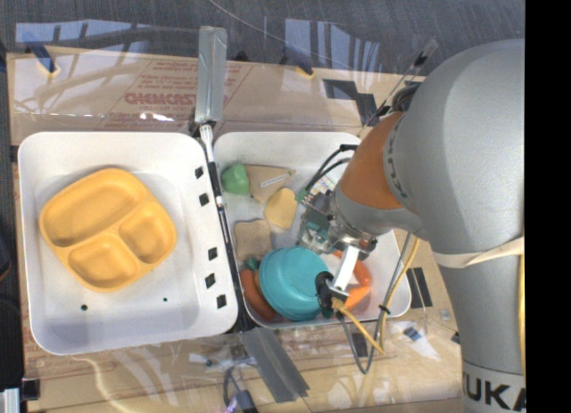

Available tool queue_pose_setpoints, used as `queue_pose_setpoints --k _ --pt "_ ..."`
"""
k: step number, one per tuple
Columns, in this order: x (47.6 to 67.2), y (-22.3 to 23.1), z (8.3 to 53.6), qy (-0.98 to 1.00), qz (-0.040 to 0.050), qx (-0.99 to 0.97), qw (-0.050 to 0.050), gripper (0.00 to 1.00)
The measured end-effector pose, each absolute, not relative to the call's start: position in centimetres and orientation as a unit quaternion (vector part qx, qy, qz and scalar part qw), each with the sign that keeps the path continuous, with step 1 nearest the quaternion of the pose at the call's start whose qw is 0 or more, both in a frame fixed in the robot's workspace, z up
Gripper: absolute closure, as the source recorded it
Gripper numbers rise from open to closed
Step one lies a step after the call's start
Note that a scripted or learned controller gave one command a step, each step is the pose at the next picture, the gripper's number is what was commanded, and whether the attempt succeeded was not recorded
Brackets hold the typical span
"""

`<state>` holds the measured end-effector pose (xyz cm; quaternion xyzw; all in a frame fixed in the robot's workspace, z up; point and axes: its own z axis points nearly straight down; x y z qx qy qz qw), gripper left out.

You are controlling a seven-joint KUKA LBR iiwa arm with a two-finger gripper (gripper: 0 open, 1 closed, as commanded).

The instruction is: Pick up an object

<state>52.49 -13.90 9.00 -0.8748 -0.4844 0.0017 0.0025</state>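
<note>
My gripper (318,227) reaches down into the right bin (254,145), just above a teal round lid-like dish (291,282) near the bin's front. Orange pieces (252,290) poke out from under the teal dish on its left, and another orange piece (359,282) lies to its right. A pale cream object (280,208) lies left of the gripper, a small green object (235,178) rests by the bin's left wall, and a tan flat piece (268,175) sits beside it. The wrist hides the fingertips.
The left bin (53,322) holds a yellow divided tray (107,227). A divider with black clips (214,242) separates the bins. The big grey arm (464,152) covers the right bin's right side. A yellow cable (393,300) hangs over the front right corner.
</note>
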Motion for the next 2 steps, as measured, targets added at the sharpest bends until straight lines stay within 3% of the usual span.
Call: queue_pose_setpoints --k 1,2 --pt "56.0 -10.0 24.7 -0.377 -0.0005 -0.926 0.0 1.0" --pt "55.8 -16.2 29.3 -0.326 0.0021 -0.945 0.001 1.0"
